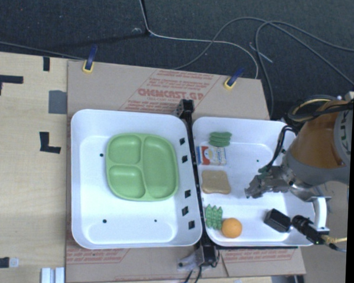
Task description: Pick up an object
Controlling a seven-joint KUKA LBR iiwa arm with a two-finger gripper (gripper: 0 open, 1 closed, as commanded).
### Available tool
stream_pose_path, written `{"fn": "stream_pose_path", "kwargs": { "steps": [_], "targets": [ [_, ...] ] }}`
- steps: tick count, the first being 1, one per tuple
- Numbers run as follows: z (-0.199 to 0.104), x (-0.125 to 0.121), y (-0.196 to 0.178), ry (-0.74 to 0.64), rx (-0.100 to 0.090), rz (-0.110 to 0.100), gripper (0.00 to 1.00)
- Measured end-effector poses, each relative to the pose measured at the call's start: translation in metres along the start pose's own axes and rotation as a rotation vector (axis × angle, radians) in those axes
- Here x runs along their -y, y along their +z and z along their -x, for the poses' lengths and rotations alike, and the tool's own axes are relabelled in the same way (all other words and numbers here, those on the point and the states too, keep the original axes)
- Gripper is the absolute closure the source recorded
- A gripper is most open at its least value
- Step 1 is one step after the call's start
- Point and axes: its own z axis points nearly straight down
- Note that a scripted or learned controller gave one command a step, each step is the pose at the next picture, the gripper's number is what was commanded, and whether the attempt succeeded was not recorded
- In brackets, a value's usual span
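Approach step: gripper (pixel 258 188) over right bin (pixel 253 149), near bread slice (pixel 215 182); grip state can't tell. Next: descend w/ accurate alignment onto target obj.

Right bin (pixel 247 150), my side. Along its left wall, far to near: green ridged piece (pixel 220 138); small carton (pixel 212 155), red, white and blue, lying flat; tan bread slice (pixel 215 182), flat; small green leafy piece (pixel 213 215) just beside an orange ball (pixel 231 228). All resting on the floor, none lifted.
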Motion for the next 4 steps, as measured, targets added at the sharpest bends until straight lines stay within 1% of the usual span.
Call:
{"fn": "stream_pose_path", "kwargs": {
  "steps": [1, 2, 3, 4],
  "targets": [
    [0.002, -0.004, -0.043, 0.000, 0.000, 0.000, 1.00],
    [-0.002, -0.015, -0.095, -0.001, 0.001, 0.002, 1.00],
    [-0.048, -0.035, -0.086, -0.004, -0.001, -0.003, 1.00],
    [-0.097, -0.047, -0.094, -0.005, -0.002, -0.003, 1.00]
  ]
}}
